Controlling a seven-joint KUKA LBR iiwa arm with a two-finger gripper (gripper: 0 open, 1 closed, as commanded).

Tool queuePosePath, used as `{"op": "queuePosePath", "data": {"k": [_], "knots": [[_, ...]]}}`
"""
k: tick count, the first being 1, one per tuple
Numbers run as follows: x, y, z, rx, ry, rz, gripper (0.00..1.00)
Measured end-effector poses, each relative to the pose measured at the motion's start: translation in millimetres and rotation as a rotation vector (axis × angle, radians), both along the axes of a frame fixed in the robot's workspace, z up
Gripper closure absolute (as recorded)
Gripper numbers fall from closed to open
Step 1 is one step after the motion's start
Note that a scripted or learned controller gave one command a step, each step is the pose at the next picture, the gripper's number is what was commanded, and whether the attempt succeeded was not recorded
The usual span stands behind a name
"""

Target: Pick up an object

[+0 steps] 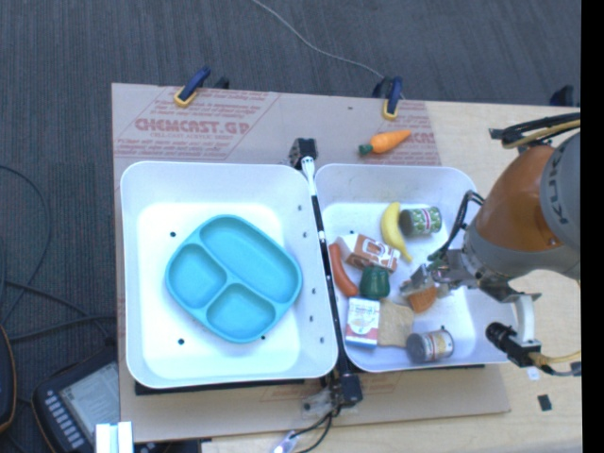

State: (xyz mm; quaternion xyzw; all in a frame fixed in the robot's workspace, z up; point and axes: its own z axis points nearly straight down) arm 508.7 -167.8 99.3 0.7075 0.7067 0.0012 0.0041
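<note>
From above, you see the arm [528, 215] reaching in from the right, its gripper [422, 279] low in the right bin [453, 179] over a small orange item [424, 299]; whether it grasps anything cannot be told. Just left lie a banana [393, 229], a green pepper [375, 282] and a can [430, 345], while the left bin [132, 253] holds a blue divided plate [233, 276].

We cannot make out how the jaws stand above the orange piece [424, 298]. The arm [528, 217] covers the right bin's [396, 174] far wall, and labels are too small to read.
</note>
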Motion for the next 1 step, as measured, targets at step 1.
{"op": "queuePosePath", "data": {"k": [1], "knots": [[65.7,38.8,120.9,0.003,0.006,0.002,1.00]]}}
